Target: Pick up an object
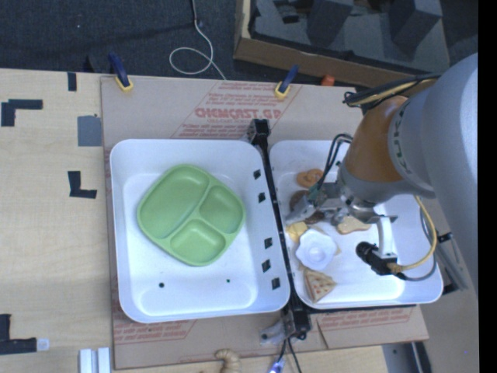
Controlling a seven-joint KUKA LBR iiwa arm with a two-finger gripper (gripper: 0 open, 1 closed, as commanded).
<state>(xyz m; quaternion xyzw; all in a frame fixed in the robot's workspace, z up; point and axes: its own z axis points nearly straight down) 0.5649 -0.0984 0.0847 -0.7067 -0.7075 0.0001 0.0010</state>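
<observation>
Reaching in from the right, arm (404, 146) bends over right bin (419, 286).

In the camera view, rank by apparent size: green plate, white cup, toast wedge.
Largest to smallest:
1. green plate
2. white cup
3. toast wedge
The cup and wedge look close in size, so their order is uncertain.

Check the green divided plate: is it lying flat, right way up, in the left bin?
Yes. The green plate lies flat in the left bin, its three compartments facing up, nothing in them.
</observation>
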